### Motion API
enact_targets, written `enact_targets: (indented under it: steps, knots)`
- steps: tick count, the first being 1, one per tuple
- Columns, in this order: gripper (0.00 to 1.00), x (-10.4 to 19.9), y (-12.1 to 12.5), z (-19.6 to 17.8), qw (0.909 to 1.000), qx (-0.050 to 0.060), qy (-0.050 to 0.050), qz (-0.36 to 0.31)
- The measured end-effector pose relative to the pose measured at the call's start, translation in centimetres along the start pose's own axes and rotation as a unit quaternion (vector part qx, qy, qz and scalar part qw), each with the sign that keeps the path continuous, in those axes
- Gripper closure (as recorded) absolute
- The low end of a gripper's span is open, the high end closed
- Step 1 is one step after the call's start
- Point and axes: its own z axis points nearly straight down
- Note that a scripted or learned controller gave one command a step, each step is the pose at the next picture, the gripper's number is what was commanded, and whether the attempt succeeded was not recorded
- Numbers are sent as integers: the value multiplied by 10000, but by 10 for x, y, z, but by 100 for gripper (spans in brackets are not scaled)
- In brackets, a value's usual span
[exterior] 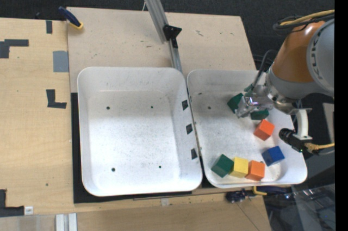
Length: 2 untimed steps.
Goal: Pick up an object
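My gripper [248, 106] hangs low in the right bin [212, 132], near its upper middle. A dark green block [235, 102] shows just left of it, and another dark green patch [260, 114] shows just to its right. The gripper body hides what lies directly beneath, so I cannot tell whether the two are one object or whether anything is held. An orange block [265, 130] lies a little below and right of the gripper. A blue block [273, 155] sits further down.
A green block [222, 165], a yellow block [240, 166] and a second orange block [256, 169] line up along the right bin's front wall. The left bin [87, 116] stands alongside. A slanted metal rail [155, 4] crosses the bench behind the bins.
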Motion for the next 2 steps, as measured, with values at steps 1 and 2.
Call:
enact_targets:
  steps: [1,2]
  knots:
    - [100,-6,9,-58,10000,-6,-5,6]
    - [100,-5,9,-46,10000,35,-2,7]
